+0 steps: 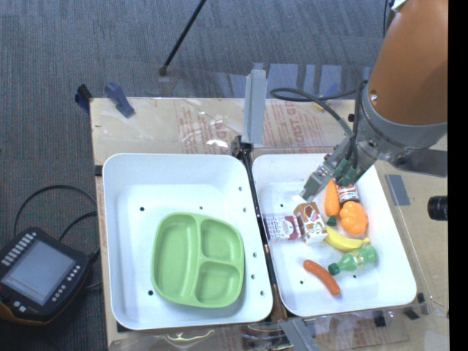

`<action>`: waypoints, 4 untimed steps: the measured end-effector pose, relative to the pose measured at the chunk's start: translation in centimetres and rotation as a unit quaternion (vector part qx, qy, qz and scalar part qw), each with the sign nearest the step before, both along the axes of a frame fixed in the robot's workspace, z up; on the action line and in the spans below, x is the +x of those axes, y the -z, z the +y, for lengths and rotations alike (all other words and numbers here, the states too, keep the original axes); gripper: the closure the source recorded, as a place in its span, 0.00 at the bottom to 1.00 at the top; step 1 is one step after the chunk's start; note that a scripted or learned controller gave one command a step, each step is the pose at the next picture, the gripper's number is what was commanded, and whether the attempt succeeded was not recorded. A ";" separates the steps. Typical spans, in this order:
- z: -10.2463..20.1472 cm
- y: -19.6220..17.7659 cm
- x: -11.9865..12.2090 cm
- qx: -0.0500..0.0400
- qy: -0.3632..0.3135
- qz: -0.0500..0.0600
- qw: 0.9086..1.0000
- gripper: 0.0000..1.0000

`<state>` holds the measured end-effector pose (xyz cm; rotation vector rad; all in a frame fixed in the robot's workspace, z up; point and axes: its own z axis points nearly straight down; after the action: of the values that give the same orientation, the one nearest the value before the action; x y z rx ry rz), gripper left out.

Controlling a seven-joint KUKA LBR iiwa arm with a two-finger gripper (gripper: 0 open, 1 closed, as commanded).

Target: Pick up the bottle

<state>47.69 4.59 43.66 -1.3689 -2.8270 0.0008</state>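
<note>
Sausage [322, 276] and bottle [355, 260] lie near the bin's [351, 307] front edge.

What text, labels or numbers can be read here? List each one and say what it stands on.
No text reads clearly.
Red print under the clear film on the bench: mirrored or upside down, too blurred to read.
Small carton: purple label, print too small.
Second carton: picture and print, unreadable.
Jar by the carrot: red label, unreadable.
Green bottle: label too small.
Handheld pendant on the floor: screen blank-looking, nothing legible.

Arm reaching in fr right, hand [327, 179] lowered
</note>
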 end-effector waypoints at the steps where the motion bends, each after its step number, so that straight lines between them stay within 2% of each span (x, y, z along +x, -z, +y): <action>1: 0.1 -0.9 0.2 0.000 -0.001 0.000 1.000 1.00; 4: 0.7 -3.5 0.6 0.000 -0.008 0.001 1.000 1.00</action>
<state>48.30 5.26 47.13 -1.3459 -2.8367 0.0026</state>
